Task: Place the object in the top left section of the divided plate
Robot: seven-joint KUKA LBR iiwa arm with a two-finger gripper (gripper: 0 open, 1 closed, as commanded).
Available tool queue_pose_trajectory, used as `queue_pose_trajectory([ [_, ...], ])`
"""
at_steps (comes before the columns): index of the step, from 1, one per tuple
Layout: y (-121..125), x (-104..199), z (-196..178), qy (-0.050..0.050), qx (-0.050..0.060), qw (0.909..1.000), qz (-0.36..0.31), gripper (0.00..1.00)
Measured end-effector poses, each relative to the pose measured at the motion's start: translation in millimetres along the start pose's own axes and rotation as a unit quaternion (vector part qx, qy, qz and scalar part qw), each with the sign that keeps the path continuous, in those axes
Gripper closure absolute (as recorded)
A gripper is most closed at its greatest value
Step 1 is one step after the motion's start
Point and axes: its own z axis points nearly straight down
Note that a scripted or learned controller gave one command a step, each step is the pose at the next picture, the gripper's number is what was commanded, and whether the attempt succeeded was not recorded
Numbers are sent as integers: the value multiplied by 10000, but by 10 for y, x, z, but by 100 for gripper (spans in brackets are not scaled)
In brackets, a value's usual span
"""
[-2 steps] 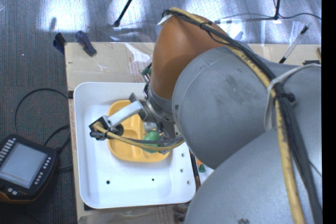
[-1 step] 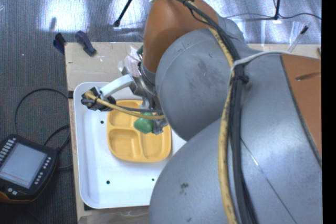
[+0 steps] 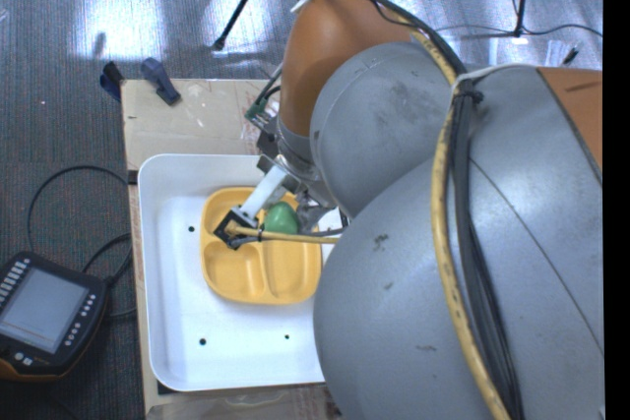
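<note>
Placing step: gripper (image 3: 234, 233), jaws parted and holding nothing, over yellow divided plate (image 3: 285, 280) in white bin (image 3: 172, 330); green object (image 3: 283, 217) just beside; next, likely withdrawal.

The arm (image 3: 443, 211) hides the right edge of the divided plate (image 3: 258, 261), part of the green object (image 3: 283, 217), and the white bin (image 3: 187, 310) beyond the plate.

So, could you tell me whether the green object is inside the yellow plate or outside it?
Inside: the green object lies within the rim of the yellow divided plate, beside the gripper.
</note>
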Motion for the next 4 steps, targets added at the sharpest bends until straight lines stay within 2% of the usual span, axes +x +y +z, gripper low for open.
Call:
queue_pose_trajectory([
  [1,-23,-576,897,-5,16,9876,-1567,100],
  [2,-376,55,872,14,4,9800,-1988,100],
  [3,360,201,1454,115,-56,9938,-1104,100],
  [4,244,283,1453,71,-122,9853,-1705,100],
])
